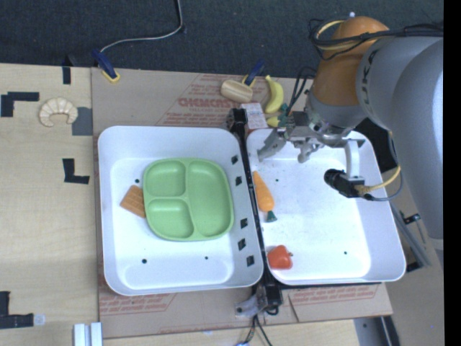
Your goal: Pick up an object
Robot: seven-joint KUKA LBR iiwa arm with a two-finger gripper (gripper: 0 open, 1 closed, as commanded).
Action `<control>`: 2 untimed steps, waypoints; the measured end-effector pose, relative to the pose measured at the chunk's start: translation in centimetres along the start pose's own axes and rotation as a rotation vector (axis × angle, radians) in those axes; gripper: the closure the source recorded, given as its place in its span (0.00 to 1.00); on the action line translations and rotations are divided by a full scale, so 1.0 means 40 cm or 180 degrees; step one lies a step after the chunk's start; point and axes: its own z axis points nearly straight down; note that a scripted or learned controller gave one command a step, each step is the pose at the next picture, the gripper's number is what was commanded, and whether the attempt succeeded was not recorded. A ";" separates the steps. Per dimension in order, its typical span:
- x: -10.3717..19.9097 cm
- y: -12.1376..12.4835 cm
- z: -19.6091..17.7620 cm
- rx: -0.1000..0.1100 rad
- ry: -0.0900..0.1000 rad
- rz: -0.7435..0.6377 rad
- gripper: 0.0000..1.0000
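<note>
We see our arm (403, 99), a bulky grey rounded casing, a glossy orange band above the wrist, black and yellow cables looping over it, a metal gripper (288, 148) with pale fingers, a black cylindrical fitting with a yellow cable.

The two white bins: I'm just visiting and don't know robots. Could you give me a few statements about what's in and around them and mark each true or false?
1. A green plate with compartments lies in the left bin. True.
2. A carrot lies in the right bin, near the divider between the bins. True.
3. The banana lies inside the left bin. False: it lies on the cardboard beyond the bins' far edge.
4. The gripper holds the red pepper. False: the pepper lies at the right bin's near edge, apart from the gripper, which hangs over the far edge.
5. A croissant sits on the bench to the left of the bins. True.
</note>
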 end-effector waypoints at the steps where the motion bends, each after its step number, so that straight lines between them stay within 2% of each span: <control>1: -0.001 -0.028 0.003 0.0009 -0.0001 0.0007 0.00; 2: 0.016 -0.004 0.004 0.0010 0.0001 0.0002 0.00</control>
